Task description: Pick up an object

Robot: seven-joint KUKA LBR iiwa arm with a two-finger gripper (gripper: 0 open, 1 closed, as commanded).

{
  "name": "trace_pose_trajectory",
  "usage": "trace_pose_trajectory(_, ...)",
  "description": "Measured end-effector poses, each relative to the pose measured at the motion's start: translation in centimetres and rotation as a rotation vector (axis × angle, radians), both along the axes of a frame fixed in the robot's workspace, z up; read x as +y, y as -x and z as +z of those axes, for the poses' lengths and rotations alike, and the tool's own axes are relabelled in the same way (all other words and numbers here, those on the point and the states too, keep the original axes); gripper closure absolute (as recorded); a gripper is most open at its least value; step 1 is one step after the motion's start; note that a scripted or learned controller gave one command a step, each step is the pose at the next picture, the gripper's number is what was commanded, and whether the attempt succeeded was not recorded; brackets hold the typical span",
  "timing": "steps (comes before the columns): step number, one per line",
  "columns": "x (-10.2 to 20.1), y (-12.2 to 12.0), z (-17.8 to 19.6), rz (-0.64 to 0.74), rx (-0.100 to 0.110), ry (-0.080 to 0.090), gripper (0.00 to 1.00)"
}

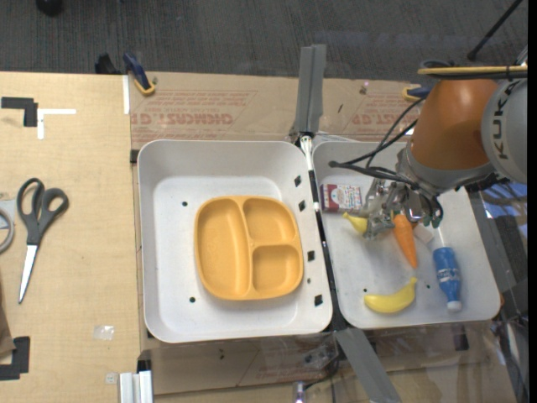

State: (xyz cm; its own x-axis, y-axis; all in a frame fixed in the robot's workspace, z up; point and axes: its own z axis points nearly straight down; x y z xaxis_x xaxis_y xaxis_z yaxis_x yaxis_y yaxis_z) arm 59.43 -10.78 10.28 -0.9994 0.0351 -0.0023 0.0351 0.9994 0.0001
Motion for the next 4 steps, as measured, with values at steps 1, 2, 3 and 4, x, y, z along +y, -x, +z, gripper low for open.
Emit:
trace_pose_trajectory(1,-7.0,-1.1,6.3,0.166,-0.004,0.002,1.0)
trace_pose_trajectory(2,-2.3,-2.3,15.0,0.138,-0.004,0.0,1.0)
trace_pose_trajectory(3,1.5,-0.9,17.6,-0.092,-0.002,0.0,1.0)
trace_pose_trajectory(4,1.4,-0.9,17.6,-0.092,-0.002,0.0,0.0)
